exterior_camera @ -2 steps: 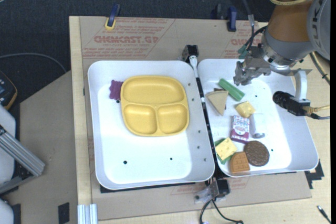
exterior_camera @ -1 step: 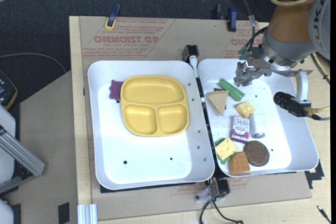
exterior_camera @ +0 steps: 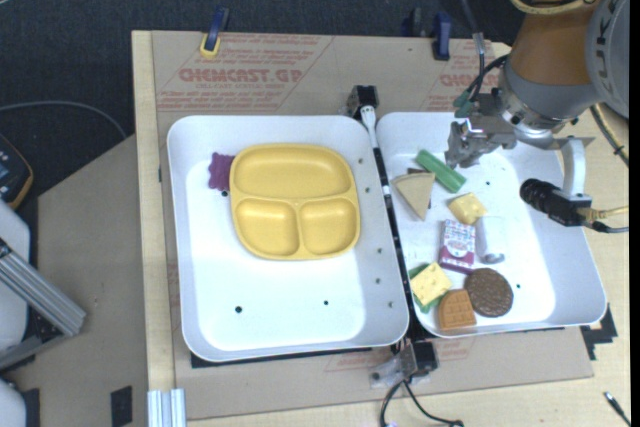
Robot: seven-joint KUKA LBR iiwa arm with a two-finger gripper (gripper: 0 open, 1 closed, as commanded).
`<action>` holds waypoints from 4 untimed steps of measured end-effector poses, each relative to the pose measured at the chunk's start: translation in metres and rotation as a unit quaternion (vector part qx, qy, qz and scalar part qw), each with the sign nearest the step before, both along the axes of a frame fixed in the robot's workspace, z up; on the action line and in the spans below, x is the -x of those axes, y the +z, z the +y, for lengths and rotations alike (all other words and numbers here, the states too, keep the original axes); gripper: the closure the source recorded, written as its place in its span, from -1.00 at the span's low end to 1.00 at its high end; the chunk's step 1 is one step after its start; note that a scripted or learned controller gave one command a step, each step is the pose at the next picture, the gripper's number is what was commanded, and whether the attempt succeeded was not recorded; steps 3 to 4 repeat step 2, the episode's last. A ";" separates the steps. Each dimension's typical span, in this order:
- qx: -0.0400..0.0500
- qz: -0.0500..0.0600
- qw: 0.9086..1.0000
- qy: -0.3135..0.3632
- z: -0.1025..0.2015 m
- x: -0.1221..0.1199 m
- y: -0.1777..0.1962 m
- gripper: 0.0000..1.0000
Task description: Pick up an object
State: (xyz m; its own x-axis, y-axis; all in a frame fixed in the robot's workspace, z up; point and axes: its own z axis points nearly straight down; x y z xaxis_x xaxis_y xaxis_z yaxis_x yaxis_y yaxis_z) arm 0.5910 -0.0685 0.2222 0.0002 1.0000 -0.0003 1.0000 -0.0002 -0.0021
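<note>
Fingers (exterior_camera: 462, 153) just above green stick (exterior_camera: 441, 171)

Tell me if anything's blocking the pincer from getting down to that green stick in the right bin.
Nothing visible does. The pincer hangs just above the upper end of the green stick, and the tan wedge lies beside the stick, not over it.

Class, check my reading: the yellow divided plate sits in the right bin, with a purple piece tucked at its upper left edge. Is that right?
Not quite. The camera view shows the yellow divided plate in the left bin, not the right. The purple piece does sit at its upper left edge.
</note>
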 end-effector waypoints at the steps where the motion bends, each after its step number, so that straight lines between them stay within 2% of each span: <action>1: 0.001 -0.002 1.000 0.000 -0.004 -0.006 -0.004 1.00; 2: 0.000 0.001 1.000 -0.001 -0.010 0.005 -0.006 1.00; 4: 0.000 0.001 1.000 -0.001 -0.010 0.005 -0.006 1.00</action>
